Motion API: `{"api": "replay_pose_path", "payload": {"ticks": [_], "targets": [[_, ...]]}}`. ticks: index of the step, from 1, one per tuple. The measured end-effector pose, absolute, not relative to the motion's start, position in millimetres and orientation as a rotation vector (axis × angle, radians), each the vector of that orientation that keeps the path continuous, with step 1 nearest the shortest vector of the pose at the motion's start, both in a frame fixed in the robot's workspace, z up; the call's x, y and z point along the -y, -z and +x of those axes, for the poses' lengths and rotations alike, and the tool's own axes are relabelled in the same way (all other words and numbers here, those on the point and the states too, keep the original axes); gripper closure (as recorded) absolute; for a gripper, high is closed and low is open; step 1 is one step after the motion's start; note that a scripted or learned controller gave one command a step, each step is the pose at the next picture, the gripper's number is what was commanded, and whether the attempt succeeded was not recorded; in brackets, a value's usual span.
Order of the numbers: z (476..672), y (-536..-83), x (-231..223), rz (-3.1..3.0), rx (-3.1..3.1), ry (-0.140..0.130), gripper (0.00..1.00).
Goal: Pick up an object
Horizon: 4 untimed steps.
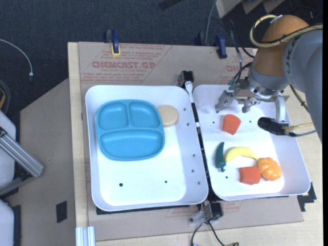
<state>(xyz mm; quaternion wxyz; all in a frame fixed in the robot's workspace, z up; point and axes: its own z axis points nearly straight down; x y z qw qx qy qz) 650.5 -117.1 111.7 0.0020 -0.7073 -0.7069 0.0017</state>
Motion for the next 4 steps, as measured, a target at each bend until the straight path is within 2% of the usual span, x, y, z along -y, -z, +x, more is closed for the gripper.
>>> {"api": "replay_pose_path", "payload": {"ticks": [1,4], "targets": [[652.1,-125.9,116.9,-2.223,2.222,0.001,1.0],[663.9,-274.0,128.7,-2.225,2.227,0.006,1.0]]}}
